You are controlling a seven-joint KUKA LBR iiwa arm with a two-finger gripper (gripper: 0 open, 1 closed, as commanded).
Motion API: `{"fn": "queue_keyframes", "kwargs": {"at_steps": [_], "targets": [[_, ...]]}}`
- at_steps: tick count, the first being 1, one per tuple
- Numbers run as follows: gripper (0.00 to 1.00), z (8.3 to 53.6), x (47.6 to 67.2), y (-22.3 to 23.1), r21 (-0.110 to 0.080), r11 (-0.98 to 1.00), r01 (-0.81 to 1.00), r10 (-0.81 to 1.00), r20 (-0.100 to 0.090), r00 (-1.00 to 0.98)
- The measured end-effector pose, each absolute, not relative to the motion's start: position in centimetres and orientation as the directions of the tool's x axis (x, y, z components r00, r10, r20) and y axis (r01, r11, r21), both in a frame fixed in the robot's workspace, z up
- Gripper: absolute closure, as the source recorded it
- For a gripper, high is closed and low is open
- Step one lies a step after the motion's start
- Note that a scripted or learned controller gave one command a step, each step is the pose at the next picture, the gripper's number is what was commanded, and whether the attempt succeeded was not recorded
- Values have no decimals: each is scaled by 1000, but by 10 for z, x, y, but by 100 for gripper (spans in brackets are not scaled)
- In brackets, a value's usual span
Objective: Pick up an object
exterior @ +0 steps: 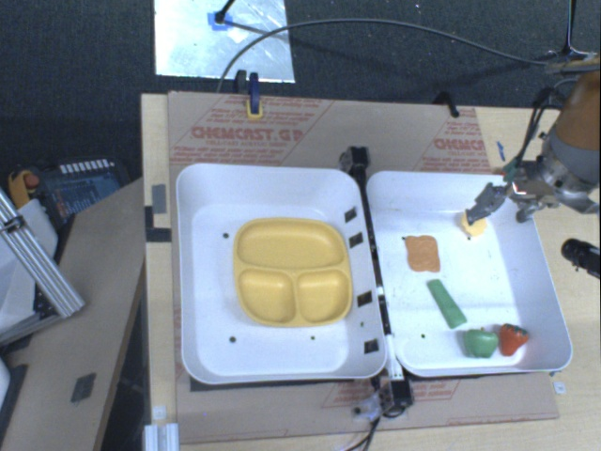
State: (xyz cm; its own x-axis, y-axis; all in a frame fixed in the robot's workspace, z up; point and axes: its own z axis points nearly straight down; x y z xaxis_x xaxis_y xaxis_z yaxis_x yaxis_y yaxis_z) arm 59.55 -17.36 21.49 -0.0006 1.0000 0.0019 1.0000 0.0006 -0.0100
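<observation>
- From my seat I see the arm (573, 148) reaching in from the right, its orange band showing above the grey wrist, over the far right corner of the right bin (540, 271).
- The gripper (487, 205) sits low over that bin's far side, pointing down and to the left. I cannot tell from this angle how its claw is set.
- Right at the tip is a small yellow piece (474, 225), pale and blocky, lying on the white floor of the bin. It looks to be touching or just under the tip; I can't say it is gripped.
- Near it, toward the bin's middle, lies a flat orange-brown piece (423, 253), roughly square with rounded corners.
- Just beyond that, nearer me, is a green stick (446, 303), lying at a slant.
- In the near right corner I see a green lump (480, 343) and a red-orange lump (512, 339) side by side, touching.
- The left bin (202, 252) holds a yellow divided tray (291, 271) with three compartments, lying flat in the middle.
</observation>
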Motion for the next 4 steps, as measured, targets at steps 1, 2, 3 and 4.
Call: {"fn": "queue_keyframes", "kwargs": {"at_steps": [1, 2, 3, 4], "targets": [[0, 222, 598, -173, 1, 3, 1000, 1000, 0, -3], [0, 176, 599, -165, -1, 5, 1000, 1000, 0, -5], [0, 125, 601, -175, -1, 1, 1000, 1000, 0, -1], [0, 84, 602, -175, 3, 1, 1000, 1000, -1, -1]]}}
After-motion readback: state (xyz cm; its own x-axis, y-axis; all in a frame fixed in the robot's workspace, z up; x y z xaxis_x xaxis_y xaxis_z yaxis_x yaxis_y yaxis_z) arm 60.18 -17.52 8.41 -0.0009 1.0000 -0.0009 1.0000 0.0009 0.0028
